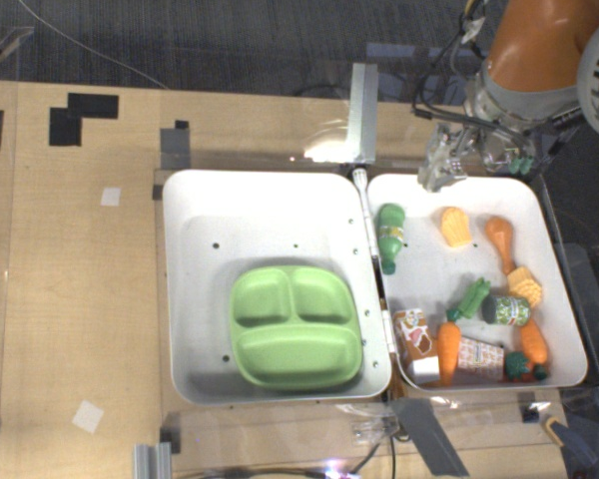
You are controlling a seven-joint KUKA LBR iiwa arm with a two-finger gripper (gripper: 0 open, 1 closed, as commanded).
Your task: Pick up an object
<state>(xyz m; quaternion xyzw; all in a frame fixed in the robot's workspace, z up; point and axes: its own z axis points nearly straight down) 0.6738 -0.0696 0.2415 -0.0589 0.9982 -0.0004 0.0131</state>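
Note:
My gripper point(477, 173) hangs above the far edge of the right bin point(564, 267), open, with nothing between its fingers. Several toy foods lie in that bin. A green bottle point(389, 233) rests by the left wall, and a yellow-orange piece point(456, 227) and an orange drumstick point(499, 239) lie just below the gripper. Toward the front are a yellow waffle piece point(525, 285), a green leafy piece point(471, 297), a small can point(506, 310), a carrot point(447, 347) and a small carton point(412, 329).
The left bin point(210, 218) holds a green divided plate point(295, 327) near its front. A metal post point(363, 113) stands behind the wall shared by the bins. Wooden bench surface point(70, 297) stretches to the left.

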